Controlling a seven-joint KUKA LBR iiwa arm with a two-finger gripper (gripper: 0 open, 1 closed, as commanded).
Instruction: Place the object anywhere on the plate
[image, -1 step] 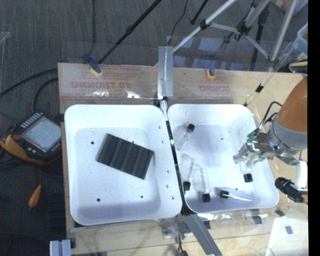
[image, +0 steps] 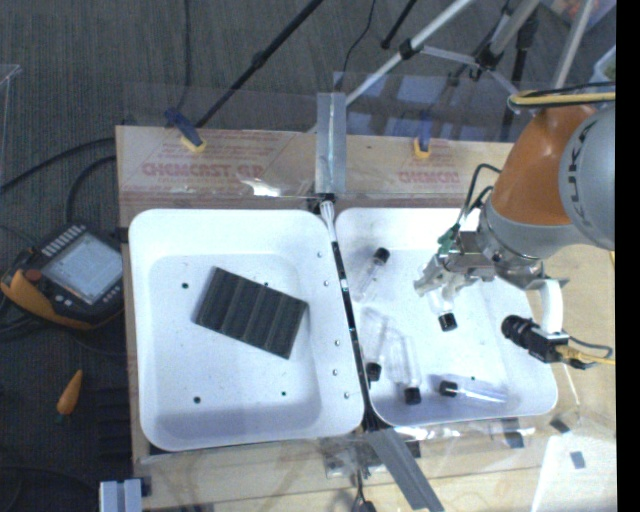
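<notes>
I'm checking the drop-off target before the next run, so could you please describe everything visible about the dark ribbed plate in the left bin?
The dark ribbed plate is a flat rectangular slab, charcoal to black, matte, with parallel grooves across its top. It lies flat on the floor of the left bin, roughly central, turned at a slant to the bin's walls and touching none of them. Nothing rests on it. The end effector is over the right bin, well away from it.

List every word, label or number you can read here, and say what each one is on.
Red printed lettering on the cardboard strip behind the left bin: too blurred to read.
Red lettering on the cardboard strip behind the right bin, near: too blurred to read.
Screen of the handheld pendant: too small to read.
Dark ridged plate: no markings seen.
</notes>
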